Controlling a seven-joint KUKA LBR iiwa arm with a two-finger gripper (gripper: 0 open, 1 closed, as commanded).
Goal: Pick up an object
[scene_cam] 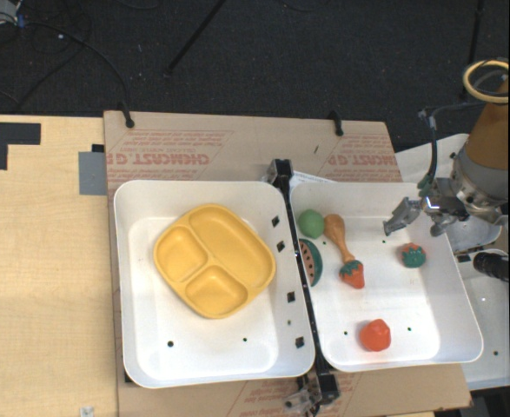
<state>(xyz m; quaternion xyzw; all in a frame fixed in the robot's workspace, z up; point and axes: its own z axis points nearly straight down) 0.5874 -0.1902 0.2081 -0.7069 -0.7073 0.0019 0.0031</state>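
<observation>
The claw (418,215) hangs wide and empty over the right bin's (463,341) far right corner, just beside the small red-and-green toy (412,254); closing off-centre could knock it away.

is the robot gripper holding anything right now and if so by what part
Nothing is held. The grey two-finger gripper hangs open over the right white bin, with no object between its fingers; the small red-and-green toy lies below it, apart.
</observation>
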